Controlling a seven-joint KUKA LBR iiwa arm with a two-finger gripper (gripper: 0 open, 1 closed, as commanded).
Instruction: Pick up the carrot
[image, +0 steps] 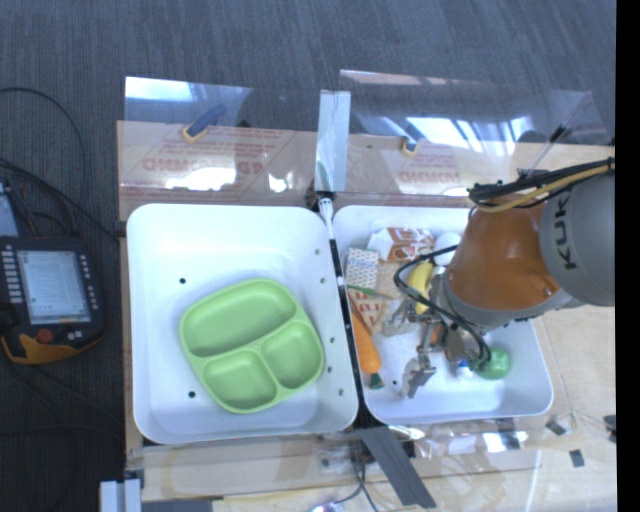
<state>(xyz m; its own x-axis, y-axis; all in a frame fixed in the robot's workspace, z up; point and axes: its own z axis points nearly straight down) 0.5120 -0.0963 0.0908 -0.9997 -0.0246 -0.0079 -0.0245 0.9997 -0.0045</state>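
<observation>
My hand (418, 372) hangs low in the right bin (520, 400), its grip unreadable from here, so I should slide left to the carrot (366, 350) lying along the bin's left wall and straddle its length squarely.

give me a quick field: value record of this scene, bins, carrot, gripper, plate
left bin: holds a green divided plate
right bin: holds the carrot, food packets, a green item and other clutter
carrot: lies along the right bin's left wall, untouched
gripper: low in the right bin, to the right of the carrot, apart from it
gripper fingers: state not clear
arm: reaches in from the right over the right bin
</observation>
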